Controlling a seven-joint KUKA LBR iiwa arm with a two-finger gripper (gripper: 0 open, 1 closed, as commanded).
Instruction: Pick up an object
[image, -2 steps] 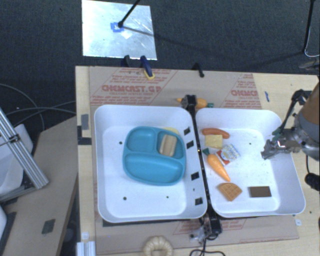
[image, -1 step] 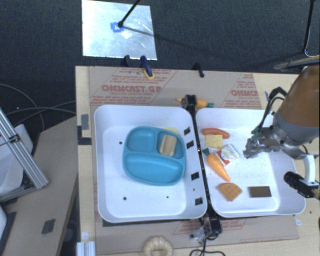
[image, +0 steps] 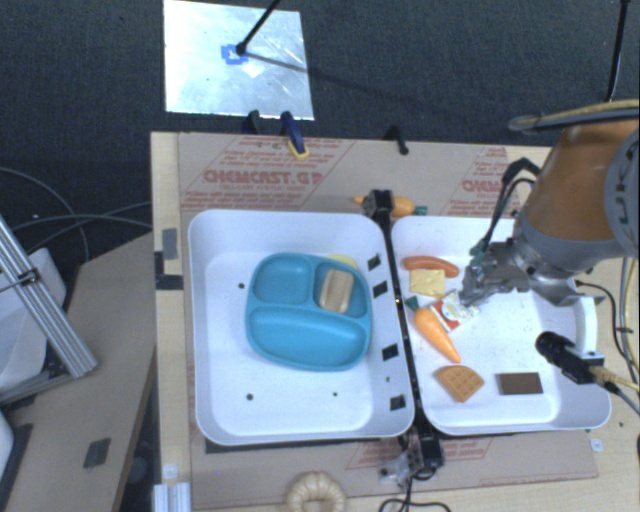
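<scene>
Two shallow white bins sit side by side on the desk, over a cardboard sheet printed with red lettering. The left bin holds a blue sectioned plate; a tan bread-like piece lies in the plate's far right compartment. The right bin holds the loose food pieces: a red-orange sausage at the far left, a pale yellow cheese-like wedge just near of it, an orange carrot lying slantwise beside the divider between the bins, a round tan waffle-like cracker toward the near side, and a flat brown rectangular piece to the right of the cracker.

The arm, grey with an orange band, enters from the right and reaches down over the right bin. Its claw is low in the bin, just right of the cheese-like wedge and above the thick end of the carrot, at a small red and white item. Whether the claw is apart or together cannot be told, and no object can be seen between its tips.
</scene>
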